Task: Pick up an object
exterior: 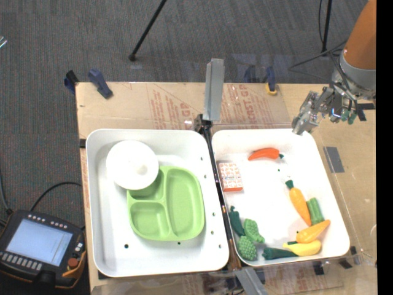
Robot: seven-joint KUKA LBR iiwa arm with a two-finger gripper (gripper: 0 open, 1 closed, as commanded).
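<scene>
Holding toy vegetables (300,205), right bin (325,165); left bin (98,165) with green tray (178,208); gripper (302,123) state unclear.

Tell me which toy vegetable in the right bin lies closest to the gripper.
The red-orange pepper, alone at the right bin's far end below the gripper; the carrot and the others lie farther down.

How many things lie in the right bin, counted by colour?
Red-orange: 1, chilli
Orange: 2, carrot, pepper
Yellow: 1, banana
Green: 4, two knobbly pieces, stick, dark piece
Red-white: 1, small box
Total: 9
</scene>
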